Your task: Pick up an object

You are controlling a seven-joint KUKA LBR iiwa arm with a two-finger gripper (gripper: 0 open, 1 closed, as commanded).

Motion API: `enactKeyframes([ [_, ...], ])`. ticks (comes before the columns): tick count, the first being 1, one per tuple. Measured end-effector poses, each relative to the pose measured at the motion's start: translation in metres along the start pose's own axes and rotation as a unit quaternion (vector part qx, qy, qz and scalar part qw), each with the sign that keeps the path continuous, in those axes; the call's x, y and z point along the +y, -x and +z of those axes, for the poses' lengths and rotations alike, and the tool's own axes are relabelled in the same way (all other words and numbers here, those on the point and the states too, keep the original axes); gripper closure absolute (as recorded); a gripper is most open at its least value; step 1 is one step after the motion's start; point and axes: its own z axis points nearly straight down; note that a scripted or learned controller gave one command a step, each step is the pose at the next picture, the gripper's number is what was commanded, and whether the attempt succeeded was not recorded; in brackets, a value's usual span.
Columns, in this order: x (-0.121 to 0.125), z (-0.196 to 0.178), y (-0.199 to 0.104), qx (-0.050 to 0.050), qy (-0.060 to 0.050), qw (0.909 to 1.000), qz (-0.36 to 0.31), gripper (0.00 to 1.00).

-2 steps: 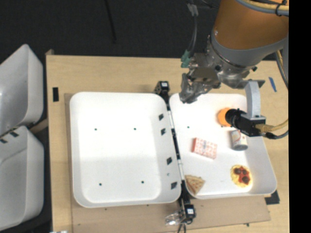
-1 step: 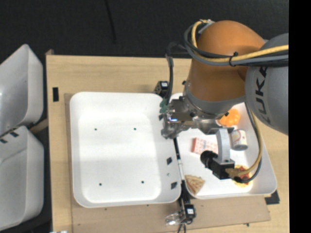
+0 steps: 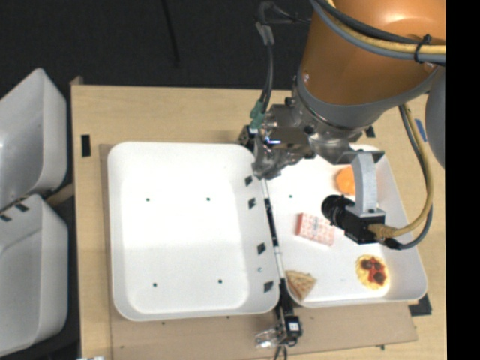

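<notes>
A wooden desk (image 3: 90, 201) seen from above at a slant, carrying two shallow white bins side by side.

Nearest the camera, at the front edge of the right bin (image 3: 409, 276), lie two small things. A tan wedge (image 3: 300, 283), like a slice of bread, sits in the front left corner against the wall shared by the bins. A round yellow piece with red spots (image 3: 372, 271), like a tiny pizza, sits toward the front right corner.

Further back, near the middle of the right bin, lies a small pink and white packet (image 3: 315, 229). Just to its right is a black and grey fitting (image 3: 356, 212) hanging off the arm, with a cable looping away to the right.

Behind that, an orange piece (image 3: 344, 180) shows partly, its right side hidden by the grey fitting.

The left bin (image 3: 180, 223) is a plain white tray.

Farthest back, the arm (image 3: 375, 43) comes down over the back left corner of the right bin. The pincer (image 3: 271, 152) is a dark cluster of parts there, above the shared wall. I cannot tell how it is set or whether it touches anything; nothing is visibly in its grip.
</notes>
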Motion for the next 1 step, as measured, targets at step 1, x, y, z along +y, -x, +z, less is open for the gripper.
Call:
enactKeyframes([
  [1,0.0137,0.0882,-0.0215,-0.003,-0.011,0.9999,0.001,1.00],
])
